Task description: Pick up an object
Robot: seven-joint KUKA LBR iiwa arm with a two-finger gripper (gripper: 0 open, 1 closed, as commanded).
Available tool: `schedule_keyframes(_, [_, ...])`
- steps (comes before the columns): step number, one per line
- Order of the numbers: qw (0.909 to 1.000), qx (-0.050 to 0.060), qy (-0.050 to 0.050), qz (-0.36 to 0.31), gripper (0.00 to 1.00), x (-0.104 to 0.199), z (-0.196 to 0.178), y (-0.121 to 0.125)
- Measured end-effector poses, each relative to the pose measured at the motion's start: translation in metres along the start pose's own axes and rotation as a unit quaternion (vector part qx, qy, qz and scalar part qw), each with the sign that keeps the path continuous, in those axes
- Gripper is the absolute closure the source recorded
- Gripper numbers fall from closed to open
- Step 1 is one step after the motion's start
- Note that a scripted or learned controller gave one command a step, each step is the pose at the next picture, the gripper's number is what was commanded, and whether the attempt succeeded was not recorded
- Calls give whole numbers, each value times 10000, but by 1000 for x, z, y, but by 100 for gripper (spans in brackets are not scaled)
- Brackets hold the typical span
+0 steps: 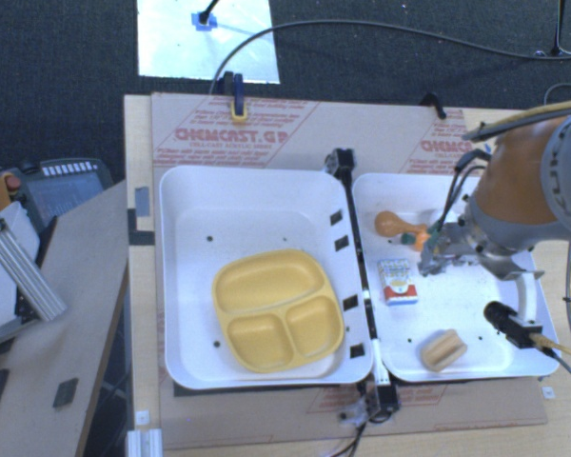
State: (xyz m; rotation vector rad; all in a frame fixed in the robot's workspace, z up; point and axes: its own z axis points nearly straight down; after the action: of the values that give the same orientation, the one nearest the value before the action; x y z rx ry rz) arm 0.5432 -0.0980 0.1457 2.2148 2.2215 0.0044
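Left bin holds a yellow three-compartment tray; right bin holds an orange spoon-shaped utensil, a small carton and a tan block; gripper over the utensil's handle end.

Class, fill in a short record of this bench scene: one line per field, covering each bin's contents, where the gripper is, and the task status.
left bin: yellow divided tray
right bin: orange spoon-like toy, small card box, tan bread-like piece
gripper: low over the right bin, just right of the orange toy and above the card box
arm: enters from the right
task status: nothing seen held yet
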Motion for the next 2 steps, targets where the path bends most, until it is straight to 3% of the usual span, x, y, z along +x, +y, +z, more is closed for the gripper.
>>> schedule_keyframes(1, [10000,-3,1,-3,100,0,-54,2])
schedule_keyframes(2, [10000,10,14,-31,100,52,-49,16])
